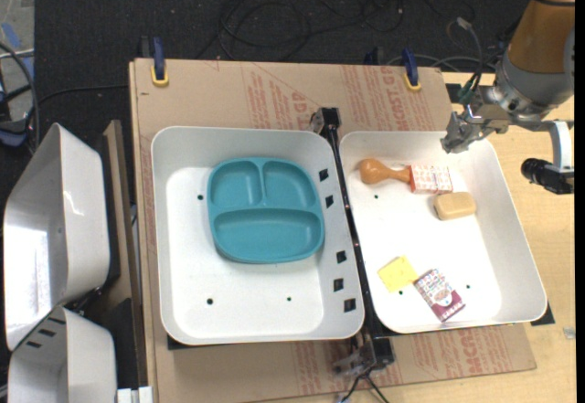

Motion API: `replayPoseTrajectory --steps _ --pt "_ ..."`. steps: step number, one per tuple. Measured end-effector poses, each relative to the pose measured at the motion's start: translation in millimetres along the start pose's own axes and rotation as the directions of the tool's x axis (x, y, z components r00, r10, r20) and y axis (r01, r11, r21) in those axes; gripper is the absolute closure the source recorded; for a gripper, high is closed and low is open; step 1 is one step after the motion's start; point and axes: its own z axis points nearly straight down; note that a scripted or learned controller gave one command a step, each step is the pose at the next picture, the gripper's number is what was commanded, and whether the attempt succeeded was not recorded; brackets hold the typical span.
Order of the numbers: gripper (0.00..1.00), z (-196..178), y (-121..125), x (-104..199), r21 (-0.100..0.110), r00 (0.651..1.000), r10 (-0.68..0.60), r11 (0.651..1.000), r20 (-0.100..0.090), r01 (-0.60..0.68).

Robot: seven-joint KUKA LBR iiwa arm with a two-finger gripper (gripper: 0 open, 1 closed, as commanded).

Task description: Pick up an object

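The jaws (457, 138) are hanging over the far right corner of the right bin (512, 237), and whether they are open or closed cannot be told, since the tips are reading as one small dark shape. Nothing is showing between them and they are not touching any object.

Writing: the brown cardboard sheet (274, 86) under the bins is carrying red printed lettering that is running reversed and upside down, and it is not readable. The small red-and-white packet (430, 178) and the maroon patterned packet (440, 293) are both bearing printing too small to read.

In the right bin, the orange-tan pear-shaped piece (382, 173) is lying at the far side, with the red-and-white packet touching its right end; both are sitting just left of and nearer than the jaws. A tan block (454, 206) is lying just beside that packet on the near side, almost directly below the jaws in the view. A yellow square piece (397, 273) and the maroon packet are lying side by side toward the near edge, well apart from the jaws.

The left bin (178, 237) is holding a teal divided plate (266, 210), lying flat near its middle. Both bins are resting on the cardboard on the counter (558, 237).
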Motion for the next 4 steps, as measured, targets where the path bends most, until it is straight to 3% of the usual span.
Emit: replayPoseTrajectory --steps 1,4 --pt "1.0 -54.4 2.0 -0.3 0.0 1.0 -0.003 1.0 0.0 0.003" --pt "1.0 -25.3 -9.5 153.5 0.009 1.0 -0.009 1.0 -0.004 0.009"
